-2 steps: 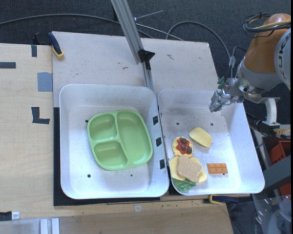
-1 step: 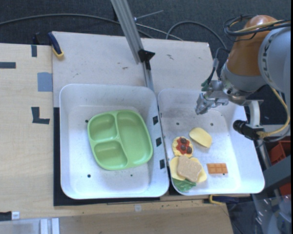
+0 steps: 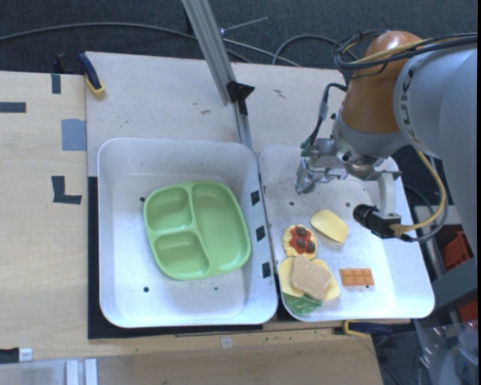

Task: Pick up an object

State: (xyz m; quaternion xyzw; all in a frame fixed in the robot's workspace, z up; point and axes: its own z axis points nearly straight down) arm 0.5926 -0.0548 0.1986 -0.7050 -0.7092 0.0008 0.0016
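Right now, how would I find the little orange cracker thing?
Look in the right-hand white bin, where the toy food lies. Near its front edge, right of the sandwich pile, sits the orange cracker: the only flat, rectangular orange piece, lying by itself.

Two white bins (image 3: 112,215) side by side on the wooden bench (image 3: 32,215). Green three-compartment tray (image 3: 197,229) sits in the left bin, slightly rotated. Grey metal pole (image 3: 210,38) slants in from the top, ending at the bins' shared back edge. Blue-yellow clamp (image 3: 91,74) at bench's back-left. Black cables (image 3: 128,29) across dark floor behind.
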